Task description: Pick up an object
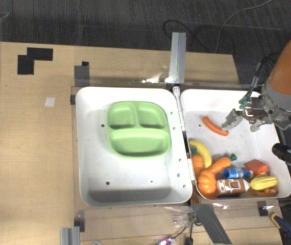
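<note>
Arm comes in from the right edge, orange band high at the right, grey wrist angled down-left over the right bin. Gripper sits low over the bin's upper middle, two fingers spread apart, one fingertip pointing left, the other toward the right. Jaws apart, nothing between them.

Nearest thing is a small orange-red chili pepper, thin and slightly curved, lying flat on the bin floor with one end up-left and the other down-right. Its lower-right end is just beside the left fingertip; cannot tell whether they touch. It lies apart from the rest of the toys.

Other items are heaped along the right bin's near side: a yellow banana by the left wall, an orange carrot with a green top, a round orange fruit at the front-left corner, a brown bottle lying on its side, a blue can behind it, a red block and a yellow corn-like piece toward the right. These crowd and touch each other; exact overlaps are hard to read.

Left bin holds a green divided plate, two small compartments at the back, one wide one at the front, sitting slightly toward the far side.
</note>
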Controlling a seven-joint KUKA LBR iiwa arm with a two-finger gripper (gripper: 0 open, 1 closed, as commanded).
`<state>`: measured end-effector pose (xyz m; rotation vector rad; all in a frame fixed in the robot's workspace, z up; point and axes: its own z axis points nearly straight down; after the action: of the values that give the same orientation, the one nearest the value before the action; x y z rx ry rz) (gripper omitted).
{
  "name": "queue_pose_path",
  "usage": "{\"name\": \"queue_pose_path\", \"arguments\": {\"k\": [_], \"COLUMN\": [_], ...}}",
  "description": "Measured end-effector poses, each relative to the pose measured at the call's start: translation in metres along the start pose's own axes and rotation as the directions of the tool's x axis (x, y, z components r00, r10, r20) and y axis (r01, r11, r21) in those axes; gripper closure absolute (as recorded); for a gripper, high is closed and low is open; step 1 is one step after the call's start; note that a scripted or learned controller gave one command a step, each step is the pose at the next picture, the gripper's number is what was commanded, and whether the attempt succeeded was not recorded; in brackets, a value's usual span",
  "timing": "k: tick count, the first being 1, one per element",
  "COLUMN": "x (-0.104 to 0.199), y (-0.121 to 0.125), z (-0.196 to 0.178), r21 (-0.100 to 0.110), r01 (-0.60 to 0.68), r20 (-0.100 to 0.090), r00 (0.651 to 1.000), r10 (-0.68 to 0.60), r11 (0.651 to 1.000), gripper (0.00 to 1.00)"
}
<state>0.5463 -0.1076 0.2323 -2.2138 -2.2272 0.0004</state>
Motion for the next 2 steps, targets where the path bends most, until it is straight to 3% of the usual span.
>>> {"name": "queue_pose_path", "arguments": {"k": [1,2], "x": [0.021,0.005], "y": [-0.009,0.039], "z": [-0.043,0.034], "r21": [-0.003,0.0], "r01": [0.087,0.069], "r20": [0.0,0.001], "r00": [0.996,0.998], "r10": [-0.087,-0.069], "r11": [0.996,0.998], "gripper": [0.0,0.0]}}
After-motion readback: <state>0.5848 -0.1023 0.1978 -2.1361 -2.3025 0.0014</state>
